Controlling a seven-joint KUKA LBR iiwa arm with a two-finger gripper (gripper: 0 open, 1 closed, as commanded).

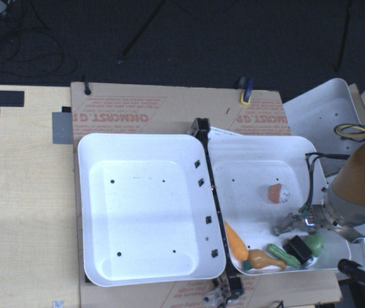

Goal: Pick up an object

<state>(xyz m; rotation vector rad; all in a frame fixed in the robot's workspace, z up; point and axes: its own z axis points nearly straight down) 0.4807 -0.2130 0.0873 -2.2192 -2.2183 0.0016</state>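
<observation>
- Gripper point(286, 223) sits low in right bin point(259, 153), near its front-right part; fingers look spread, metal tips pointing left, nothing between them.
- Arm point(352, 185) comes in from right over bin's right wall; grey body w/ orange band above wrist.
- Black block point(297, 249) just in front of gripper, slightly right, at bin's front edge.
- Green obj point(283, 254) lies beside black block, in front of gripper; a rounder green piece point(314, 242) on block's right. Can't tell if one item or two.
- Tan/orange lump point(259, 258) front-left of gripper, touching green obj's left end.
- Orange carrot-shaped obj point(235, 240) further left of gripper, along the divider side, tilted.
- Small reddish-pink obj point(275, 193) behind gripper, apart from fingers, alone on bin floor.
- Left bin point(99, 172) well left of gripper, beyond divider.
- Cardboard sheet point(131, 111) under both bins, w/ blue-yellow clamp point(247, 90) on far edge, behind gripper.
</observation>
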